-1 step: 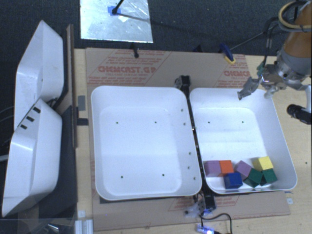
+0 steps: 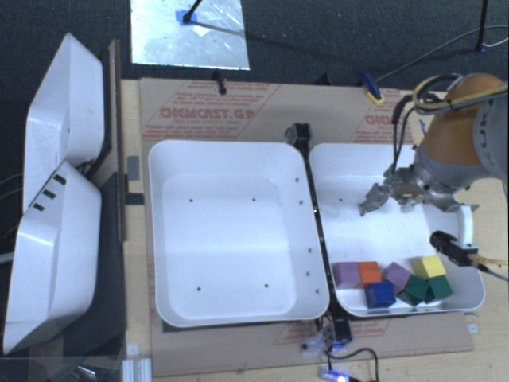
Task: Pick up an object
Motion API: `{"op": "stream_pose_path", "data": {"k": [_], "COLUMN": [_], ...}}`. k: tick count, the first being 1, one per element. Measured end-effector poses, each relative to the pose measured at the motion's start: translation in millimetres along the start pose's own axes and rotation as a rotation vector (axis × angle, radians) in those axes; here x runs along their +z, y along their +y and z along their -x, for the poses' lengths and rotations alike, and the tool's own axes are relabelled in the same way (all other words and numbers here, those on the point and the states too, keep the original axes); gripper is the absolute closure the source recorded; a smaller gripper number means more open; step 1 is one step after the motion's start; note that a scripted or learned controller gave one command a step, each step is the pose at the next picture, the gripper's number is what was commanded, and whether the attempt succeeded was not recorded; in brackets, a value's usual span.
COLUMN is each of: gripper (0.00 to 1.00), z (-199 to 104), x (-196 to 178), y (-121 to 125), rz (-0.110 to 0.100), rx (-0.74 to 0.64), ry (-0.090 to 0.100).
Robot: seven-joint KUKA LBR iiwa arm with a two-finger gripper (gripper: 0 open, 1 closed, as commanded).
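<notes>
Two white bins (image 2: 231, 157): smooth moulded plastic, faint sheen, small dark dots in left bin floor. Board under bins (image 2: 238, 102): matt tan cardboard, red print. Tabletop (image 2: 318, 22) beyond board: dark, rough carpet-like cloth. Sheet at top (image 2: 189, 24): shiny, crinkled foil look, uneven glare. Blocks (image 2: 394, 281) in right bin: matt, solid colours, purple, orange, blue, green, yellow; material hard to tell. Claw (image 2: 372, 201): dull grey metal. Arm band (image 2: 453, 138): smooth orange, slight gloss. White shells at left (image 2: 60, 181): smooth glossy plastic.

bench (image 2: 238, 106) under two white bins (image 2: 231, 229)
</notes>
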State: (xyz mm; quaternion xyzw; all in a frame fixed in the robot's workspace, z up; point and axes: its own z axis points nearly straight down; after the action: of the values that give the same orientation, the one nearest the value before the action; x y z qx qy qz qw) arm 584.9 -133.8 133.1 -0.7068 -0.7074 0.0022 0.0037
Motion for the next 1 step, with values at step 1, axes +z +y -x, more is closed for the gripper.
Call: {"op": "stream_pose_path", "data": {"k": [1], "gripper": [1.00], "z": [1.4], "x": [-15.2], "y": [2.7], "rz": [0.010], "rx": [0.001], "ry": [-0.003]}}
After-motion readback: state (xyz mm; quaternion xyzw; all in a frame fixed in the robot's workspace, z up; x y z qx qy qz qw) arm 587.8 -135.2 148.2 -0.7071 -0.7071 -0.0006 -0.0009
